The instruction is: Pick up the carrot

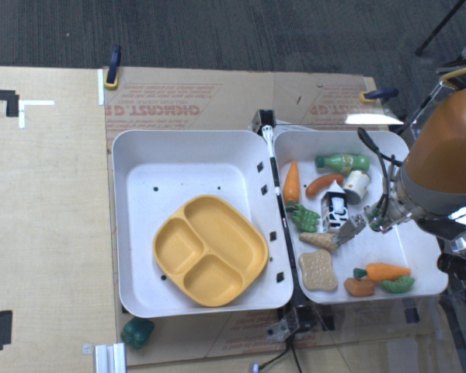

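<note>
In the right bin point(419, 286), carrot point(292, 182) against the left wall, long axis running near to far, narrow tip toward the far rim, green leafy end point(303, 217) nearest the camera, gripper point(346, 233) just beside it above a bread slice point(318, 270), finger state impossible to tell.

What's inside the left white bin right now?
The left white bin holds one yellow three-compartment plastic plate, tilted diagonally. Its compartments look bare. Whatever lies beneath the plate is covered.
</note>
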You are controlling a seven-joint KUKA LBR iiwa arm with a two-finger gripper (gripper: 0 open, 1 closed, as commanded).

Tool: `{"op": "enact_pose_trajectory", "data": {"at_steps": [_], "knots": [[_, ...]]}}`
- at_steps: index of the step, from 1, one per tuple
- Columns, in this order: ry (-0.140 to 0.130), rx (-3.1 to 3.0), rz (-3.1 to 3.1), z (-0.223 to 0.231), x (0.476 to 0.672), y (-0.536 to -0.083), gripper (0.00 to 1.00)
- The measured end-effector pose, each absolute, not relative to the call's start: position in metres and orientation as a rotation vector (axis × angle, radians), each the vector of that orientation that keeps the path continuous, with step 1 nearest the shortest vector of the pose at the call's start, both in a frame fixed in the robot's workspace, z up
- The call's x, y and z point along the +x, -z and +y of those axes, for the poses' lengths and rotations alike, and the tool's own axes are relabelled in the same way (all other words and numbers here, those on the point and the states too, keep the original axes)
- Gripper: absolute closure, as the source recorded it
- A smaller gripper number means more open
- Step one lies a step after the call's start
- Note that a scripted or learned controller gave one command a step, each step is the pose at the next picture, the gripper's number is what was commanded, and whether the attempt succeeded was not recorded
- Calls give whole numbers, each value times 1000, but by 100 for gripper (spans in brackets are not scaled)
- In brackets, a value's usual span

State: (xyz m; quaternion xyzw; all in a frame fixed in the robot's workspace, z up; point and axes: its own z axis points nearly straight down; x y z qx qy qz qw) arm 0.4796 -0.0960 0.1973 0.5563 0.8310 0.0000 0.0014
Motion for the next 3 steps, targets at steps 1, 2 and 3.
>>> {"op": "enact_pose_trajectory", "data": {"at_steps": [1,2,3], "knots": [[4,1765,2599,-43,575,-191,0],[5,2116,2318,0,619,-191,0],[9,2367,2068,-47,601,-190,0]]}}
